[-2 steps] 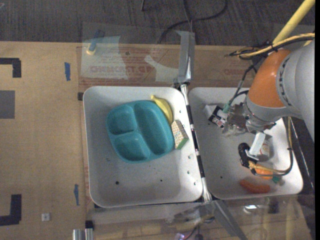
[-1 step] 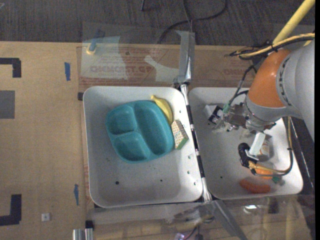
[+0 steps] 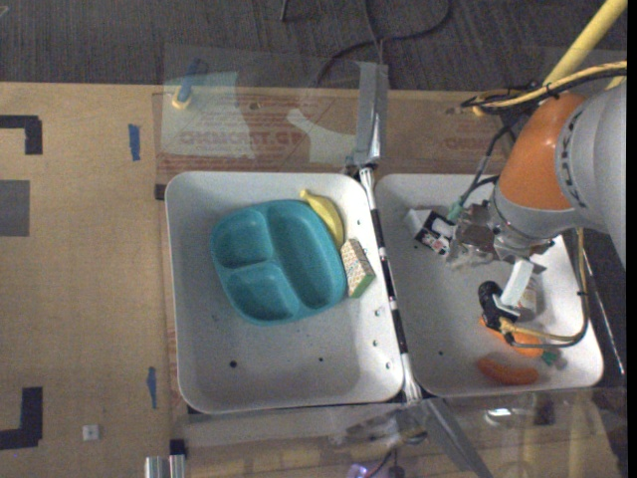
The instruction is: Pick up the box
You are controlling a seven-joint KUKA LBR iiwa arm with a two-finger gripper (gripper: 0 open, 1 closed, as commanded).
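Small speckled box (image 3: 356, 266), green-edged

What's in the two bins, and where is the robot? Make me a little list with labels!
left bin: holds plate, banana and box
plate: teal, three sections
banana: yellow, at the plate's far right edge
box: speckled top, green side, at the plate's right edge, by the bin wall
right bin: holds an orange thing near its front edge
arm: grey and orange, over the right bin
end effector: over the right bin, away from the box
box picked up: not yet
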